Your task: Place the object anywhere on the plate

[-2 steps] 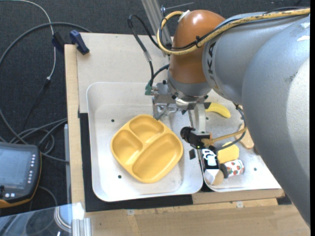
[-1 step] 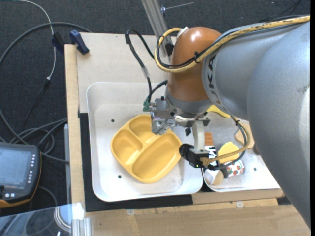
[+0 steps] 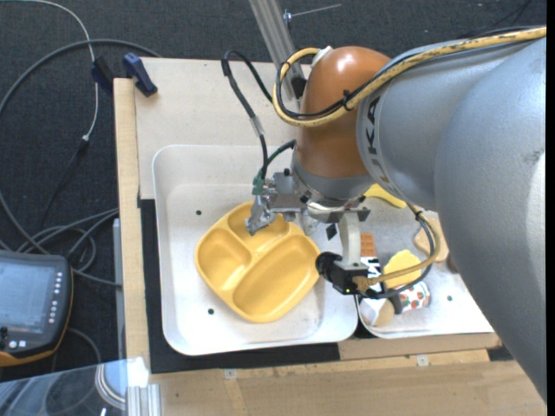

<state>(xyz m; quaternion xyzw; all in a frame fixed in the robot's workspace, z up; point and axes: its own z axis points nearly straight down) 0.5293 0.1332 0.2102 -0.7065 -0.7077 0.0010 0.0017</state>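
A yellow divided plate [image 3: 260,276] lies in the left white bin [image 3: 173,232], tilted toward the bin's middle. My gripper [image 3: 259,219] hangs over the plate's upper right rim, at its small far compartment. I see nothing on the plate. The wrist and the orange band hide the gripper's tip from above. In the right bin [image 3: 451,323] lie a yellow banana-like piece [image 3: 401,263], a small orange item [image 3: 368,243] and a red and white can [image 3: 415,297].
The big grey arm covers most of the right bin. Another yellow piece [image 3: 388,200] and a tan curved thing [image 3: 431,243] peek out beside the arm. A blue clamp [image 3: 139,73] sits on the bench's far left corner.
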